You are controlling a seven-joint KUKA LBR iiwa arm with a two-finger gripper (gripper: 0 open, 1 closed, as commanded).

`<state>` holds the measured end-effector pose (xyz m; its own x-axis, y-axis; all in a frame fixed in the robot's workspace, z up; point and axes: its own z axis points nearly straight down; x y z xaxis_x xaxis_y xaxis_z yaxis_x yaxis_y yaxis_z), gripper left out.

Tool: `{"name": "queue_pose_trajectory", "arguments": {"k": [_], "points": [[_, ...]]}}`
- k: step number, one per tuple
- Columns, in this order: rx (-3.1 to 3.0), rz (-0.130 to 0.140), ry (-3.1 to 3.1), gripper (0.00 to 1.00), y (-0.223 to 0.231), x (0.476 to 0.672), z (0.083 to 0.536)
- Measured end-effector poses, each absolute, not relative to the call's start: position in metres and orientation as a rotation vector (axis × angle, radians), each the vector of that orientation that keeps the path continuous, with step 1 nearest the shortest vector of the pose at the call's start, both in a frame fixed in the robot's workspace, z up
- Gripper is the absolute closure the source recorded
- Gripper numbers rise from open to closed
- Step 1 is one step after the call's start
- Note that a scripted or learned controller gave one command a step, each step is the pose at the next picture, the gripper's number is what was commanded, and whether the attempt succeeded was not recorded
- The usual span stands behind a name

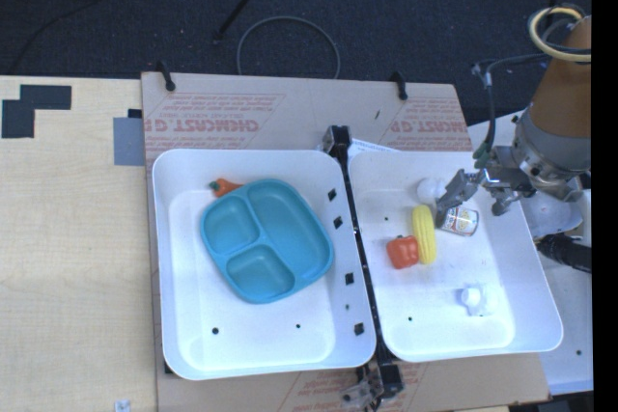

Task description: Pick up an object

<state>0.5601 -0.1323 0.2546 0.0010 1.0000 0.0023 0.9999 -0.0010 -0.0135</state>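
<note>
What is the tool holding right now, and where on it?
Cannot be told: the tool is low in the right bin, beside the corn cob.

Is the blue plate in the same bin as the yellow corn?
No, the blue plate lies in the left bin, while the yellow corn lies in the right bin.

My arm is a thick rounded column, tan-orange at the band and grey below it. A pale yellow cable loops in a ring at its top. Thin dark cables trail off the wrist toward the right bin. My gripper is bare grey metal, angular, with slim fingers and darker jointed links.
</note>
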Motion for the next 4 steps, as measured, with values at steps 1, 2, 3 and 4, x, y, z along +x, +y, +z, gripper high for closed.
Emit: {"name": "queue_pose_trajectory", "arguments": {"k": [1,2,3,4], "points": [[-2.219,0.003,-2.22,0.0,-0.133,0.562,0.26],[-2.216,0.007,-2.217,0.0,-0.132,0.554,0.213],[-2.215,0.008,-2.216,0.0,-0.125,0.554,0.15],[-2.231,-0.021,-2.228,0.0,-0.12,0.568,0.119]]}}
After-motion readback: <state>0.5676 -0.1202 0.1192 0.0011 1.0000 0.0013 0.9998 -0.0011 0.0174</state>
